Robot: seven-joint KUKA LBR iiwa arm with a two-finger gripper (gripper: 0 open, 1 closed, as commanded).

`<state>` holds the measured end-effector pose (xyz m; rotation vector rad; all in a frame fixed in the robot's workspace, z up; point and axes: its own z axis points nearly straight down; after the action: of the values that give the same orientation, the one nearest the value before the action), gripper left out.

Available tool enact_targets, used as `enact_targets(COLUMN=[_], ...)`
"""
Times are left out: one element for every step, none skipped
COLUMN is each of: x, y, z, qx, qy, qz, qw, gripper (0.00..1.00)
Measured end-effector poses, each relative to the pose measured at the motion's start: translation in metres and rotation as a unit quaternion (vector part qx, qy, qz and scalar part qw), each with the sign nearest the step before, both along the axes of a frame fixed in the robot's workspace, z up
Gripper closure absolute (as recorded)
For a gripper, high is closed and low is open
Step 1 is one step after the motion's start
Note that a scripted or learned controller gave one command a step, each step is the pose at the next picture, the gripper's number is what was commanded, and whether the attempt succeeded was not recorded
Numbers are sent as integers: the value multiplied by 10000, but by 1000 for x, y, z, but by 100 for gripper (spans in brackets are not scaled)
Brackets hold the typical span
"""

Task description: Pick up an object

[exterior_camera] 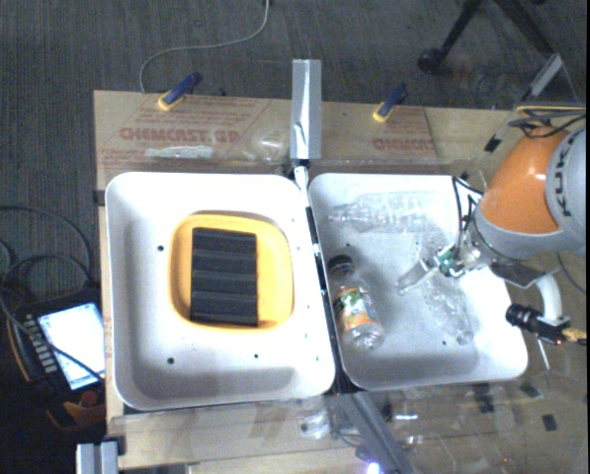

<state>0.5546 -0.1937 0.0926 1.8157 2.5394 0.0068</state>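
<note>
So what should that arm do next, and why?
Probably ease the pincer left and down toward the bottle. The pincer is over the middle of the right bin, among clear plastic items that are hard to make out, and nothing shows between its fingers. The bottle lies alone near the bin's left wall, the plainest target.

Light is even and fairly bright from above, washing out the white bins point(215, 383) with little contrast. Soft shadows gather along their inner walls. The picture is grainy and slightly soft; the floor point(57, 28) stays dim.
</note>
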Motion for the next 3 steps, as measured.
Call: enact_targets(x=[53, 43, 92], y=[-13, -14, -16], z=[-2, -1, -3], qx=[78, 42, 102], qy=[44, 15, 150], qz=[-1217, -704, -1102], qw=[9925, 9975, 9937], gripper=[0, 0, 0])
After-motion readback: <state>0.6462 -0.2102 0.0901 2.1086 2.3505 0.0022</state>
